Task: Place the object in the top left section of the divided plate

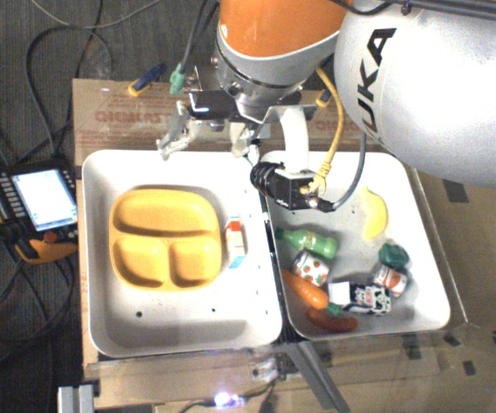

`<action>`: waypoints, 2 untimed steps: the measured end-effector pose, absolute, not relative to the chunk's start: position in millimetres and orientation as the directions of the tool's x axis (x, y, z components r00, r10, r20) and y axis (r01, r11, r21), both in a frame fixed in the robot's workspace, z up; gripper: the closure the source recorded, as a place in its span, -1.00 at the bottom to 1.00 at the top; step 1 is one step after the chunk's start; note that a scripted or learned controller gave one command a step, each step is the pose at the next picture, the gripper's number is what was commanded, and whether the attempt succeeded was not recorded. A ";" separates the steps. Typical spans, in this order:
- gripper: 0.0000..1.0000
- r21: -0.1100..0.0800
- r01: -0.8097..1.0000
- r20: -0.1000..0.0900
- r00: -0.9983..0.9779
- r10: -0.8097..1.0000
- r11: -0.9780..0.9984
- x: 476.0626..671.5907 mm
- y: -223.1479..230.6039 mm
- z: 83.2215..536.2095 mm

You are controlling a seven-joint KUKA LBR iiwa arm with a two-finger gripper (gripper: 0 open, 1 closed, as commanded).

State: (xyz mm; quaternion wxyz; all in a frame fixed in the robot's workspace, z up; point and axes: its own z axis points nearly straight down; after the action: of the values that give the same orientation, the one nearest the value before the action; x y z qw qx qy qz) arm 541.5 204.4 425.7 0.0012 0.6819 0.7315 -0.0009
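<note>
The yellow divided plate (113,231) lies in the left bin (101,317). It has one wide section at the far side and two smaller ones at the near side, and all three look bare. A small white box with orange and blue ends (235,241) lies flat in the left bin, against the plate's right rim. My gripper (173,139) hangs over the far rim of the left bin, above and beyond the plate, with nothing visibly in it. The big grey and orange arm covers the far middle of the bench.
The right bin (428,304) holds a green bottle (313,243), two small cans (310,269), a carrot (305,292), a red sausage (332,321), a yellow fruit piece (375,215), a teal item (394,254) and a black-and-white box (369,298). A handheld pendant (37,200) lies left of the bench.
</note>
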 end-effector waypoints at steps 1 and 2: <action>1.00 -0.001 0.998 -0.007 -0.069 0.998 0.069 542.2 204.3 434.1; 1.00 -0.001 0.977 -0.004 0.212 0.977 -0.212 515.5 228.0 433.3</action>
State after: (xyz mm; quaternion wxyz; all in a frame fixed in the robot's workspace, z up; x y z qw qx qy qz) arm 515.5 228.0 433.3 0.0011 0.7783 0.6278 -0.0019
